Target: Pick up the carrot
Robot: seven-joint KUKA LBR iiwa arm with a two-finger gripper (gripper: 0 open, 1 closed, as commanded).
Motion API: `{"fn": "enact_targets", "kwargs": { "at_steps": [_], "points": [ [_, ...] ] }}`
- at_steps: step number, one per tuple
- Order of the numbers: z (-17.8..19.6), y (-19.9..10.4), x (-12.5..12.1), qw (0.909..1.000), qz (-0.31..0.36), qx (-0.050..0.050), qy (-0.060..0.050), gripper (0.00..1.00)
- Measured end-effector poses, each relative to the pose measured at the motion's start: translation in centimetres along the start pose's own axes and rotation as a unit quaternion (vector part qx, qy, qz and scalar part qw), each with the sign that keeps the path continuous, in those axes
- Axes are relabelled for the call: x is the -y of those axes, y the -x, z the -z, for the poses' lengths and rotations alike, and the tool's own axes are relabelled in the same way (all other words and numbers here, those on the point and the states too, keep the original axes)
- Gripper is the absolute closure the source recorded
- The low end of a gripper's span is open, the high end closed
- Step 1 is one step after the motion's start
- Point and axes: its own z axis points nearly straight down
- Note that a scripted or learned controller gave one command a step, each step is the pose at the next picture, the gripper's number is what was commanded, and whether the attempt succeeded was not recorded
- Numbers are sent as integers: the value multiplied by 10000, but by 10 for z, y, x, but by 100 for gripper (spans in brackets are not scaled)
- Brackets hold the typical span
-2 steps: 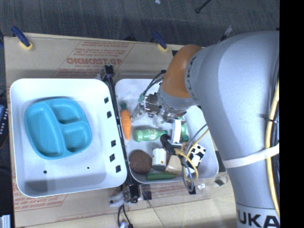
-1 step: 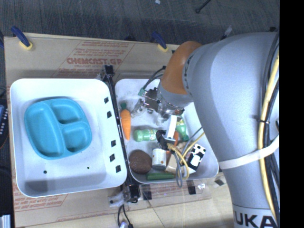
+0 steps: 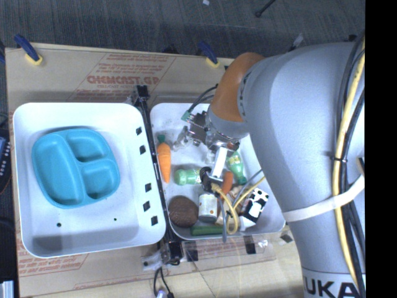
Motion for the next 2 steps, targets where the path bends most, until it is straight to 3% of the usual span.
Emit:
{"fn": "enact_targets", "kwargs": {
  "at_steps": [1, 2],
  "points": [
    [-2, 6, 10, 9930, -1181, 8, -58, 0],
    [8, 4, 10, 9934, -1142, -3, -46, 100]
  ]
}}
